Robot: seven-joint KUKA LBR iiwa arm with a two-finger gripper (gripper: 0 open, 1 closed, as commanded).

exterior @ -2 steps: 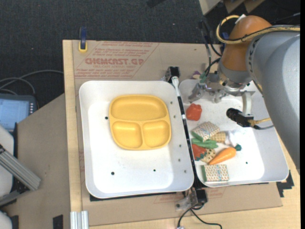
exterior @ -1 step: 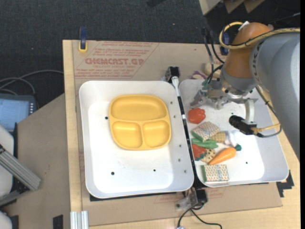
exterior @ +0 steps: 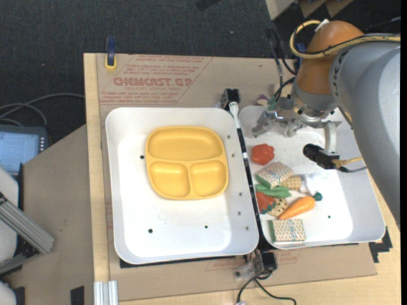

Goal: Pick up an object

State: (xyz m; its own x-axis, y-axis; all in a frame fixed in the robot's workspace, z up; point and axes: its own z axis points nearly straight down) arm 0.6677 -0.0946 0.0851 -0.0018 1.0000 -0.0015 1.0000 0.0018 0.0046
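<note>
arm over the right bin, toy food below it

the brown cardboard-covered tabletop [exterior: 159, 75] fills mid-frame. the grey arm with its orange band [exterior: 324, 49] enters at upper right. the left shallow white bin [exterior: 127, 234] holds a yellow three-compartment plastic plate [exterior: 187, 161]. the right white bin [exterior: 356, 221] holds a cluster: orange toy carrot [exterior: 296, 207], red toy tomato [exterior: 262, 152], small patterned boxes [exterior: 275, 174]. the hand [exterior: 289, 121] sits above the cluster at the bin's top; cannot tell its opening.

yellow divided plate [exterior: 187, 161], cardboard sheet [exterior: 152, 81], perhaps a clamp [exterior: 111, 52]
</note>
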